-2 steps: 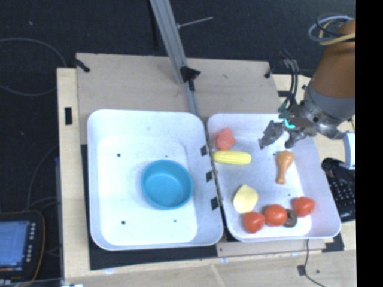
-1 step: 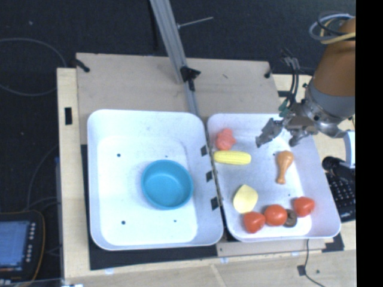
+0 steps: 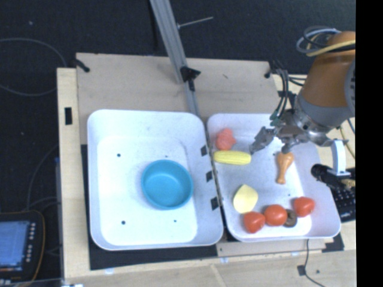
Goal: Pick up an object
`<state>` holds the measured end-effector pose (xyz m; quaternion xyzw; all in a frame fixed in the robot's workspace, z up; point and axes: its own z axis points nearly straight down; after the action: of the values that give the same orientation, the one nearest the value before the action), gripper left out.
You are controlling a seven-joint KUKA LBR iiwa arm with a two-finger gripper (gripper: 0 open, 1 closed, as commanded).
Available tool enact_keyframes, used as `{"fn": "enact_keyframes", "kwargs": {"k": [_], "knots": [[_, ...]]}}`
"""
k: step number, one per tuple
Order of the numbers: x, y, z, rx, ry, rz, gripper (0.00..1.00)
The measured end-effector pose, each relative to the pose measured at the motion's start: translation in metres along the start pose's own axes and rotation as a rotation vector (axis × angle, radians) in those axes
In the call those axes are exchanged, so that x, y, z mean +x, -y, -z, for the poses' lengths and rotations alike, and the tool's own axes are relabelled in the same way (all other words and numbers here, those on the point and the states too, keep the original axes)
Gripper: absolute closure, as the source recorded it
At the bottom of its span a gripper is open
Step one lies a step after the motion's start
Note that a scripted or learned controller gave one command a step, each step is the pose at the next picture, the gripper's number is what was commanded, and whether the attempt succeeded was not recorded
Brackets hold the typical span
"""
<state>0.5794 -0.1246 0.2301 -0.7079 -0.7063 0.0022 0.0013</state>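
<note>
Since the near row of the right bin (image 3: 323, 223) is the most crowded, I start there: three red tomato-like pieces (image 3: 275, 214) sit close together along the near rim with a small dark piece (image 3: 290, 220) wedged among them, and a pale yellow lump (image 3: 245, 198) lies just to their left. Farther in, an orange drumstick-shaped piece (image 3: 283, 165) lies roughly on end, a yellow corn cob (image 3: 232, 158) lies crosswise by the divider, and a pinkish-orange piece (image 3: 225, 139) sits just behind it.

The hand (image 3: 263, 141) hangs over the far middle of this bin, between corn cob and drumstick. Its fingers look parted and nothing sits between them — no grasp yet.

Step, as I judge it: approach, target not committed. The corn cob is nearest the fingertips, just to their left; the drumstick is near on the other side. Next move calls for a short shift over one of them, jaws set across its narrow axis, then descent.

Room: bare floor around the drumstick; the cob lies close to the divider wall, so less clearance there. The left bin (image 3: 108, 130) holds a blue bowl (image 3: 167, 184) with much open floor. Beyond, bare table (image 3: 131, 82) and a slanted metal bar (image 3: 170, 34).
</note>
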Motion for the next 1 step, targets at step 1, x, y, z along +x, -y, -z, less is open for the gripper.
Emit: {"fn": "enact_keyframes", "kwargs": {"k": [1], "knots": [[-0.0097, 0.0048, -0.0597, 0.001, 0.0, 0.001, 0.0]]}}
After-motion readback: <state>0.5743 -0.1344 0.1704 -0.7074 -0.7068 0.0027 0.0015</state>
